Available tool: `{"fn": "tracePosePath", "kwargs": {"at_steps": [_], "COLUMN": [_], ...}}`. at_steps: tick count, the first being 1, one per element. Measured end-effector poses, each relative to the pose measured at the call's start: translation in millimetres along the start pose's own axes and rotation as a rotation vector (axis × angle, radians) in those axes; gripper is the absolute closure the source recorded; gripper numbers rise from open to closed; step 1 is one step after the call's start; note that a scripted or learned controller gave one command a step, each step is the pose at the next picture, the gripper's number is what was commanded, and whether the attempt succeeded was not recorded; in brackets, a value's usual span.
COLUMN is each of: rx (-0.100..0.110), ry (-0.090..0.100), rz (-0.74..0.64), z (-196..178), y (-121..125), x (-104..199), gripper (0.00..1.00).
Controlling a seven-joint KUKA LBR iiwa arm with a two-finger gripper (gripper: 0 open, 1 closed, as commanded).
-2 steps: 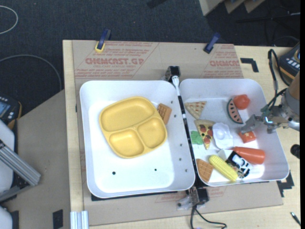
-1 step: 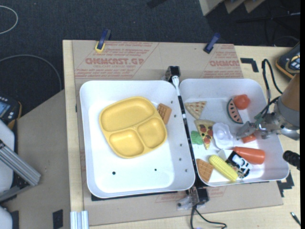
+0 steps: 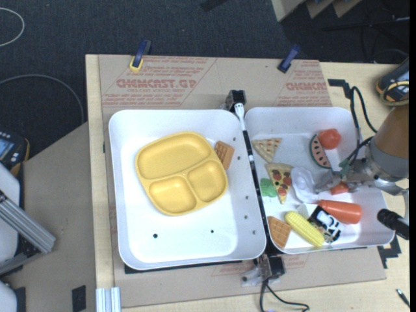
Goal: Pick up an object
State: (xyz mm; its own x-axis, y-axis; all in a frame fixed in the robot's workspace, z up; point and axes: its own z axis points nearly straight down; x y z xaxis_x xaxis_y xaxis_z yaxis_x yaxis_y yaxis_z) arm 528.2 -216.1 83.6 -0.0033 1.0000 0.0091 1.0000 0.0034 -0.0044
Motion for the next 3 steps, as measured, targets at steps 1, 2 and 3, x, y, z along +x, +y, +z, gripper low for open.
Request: {"fn": "tracePosePath", "kwargs": {"at_steps": [1, 2, 3], "rx": [-0.004, -0.011, -0.009], "ry": [-0.005, -0.013, -0.012], "rz": [0.001, 0.003, 0.003], "z": [-11.7, -72.5, -115.6], "y": [0.2, -5.5, -9.2], "x": [-1.8, -5.6, -4.9], "gripper": [1.0, 1.0, 1.0]}}
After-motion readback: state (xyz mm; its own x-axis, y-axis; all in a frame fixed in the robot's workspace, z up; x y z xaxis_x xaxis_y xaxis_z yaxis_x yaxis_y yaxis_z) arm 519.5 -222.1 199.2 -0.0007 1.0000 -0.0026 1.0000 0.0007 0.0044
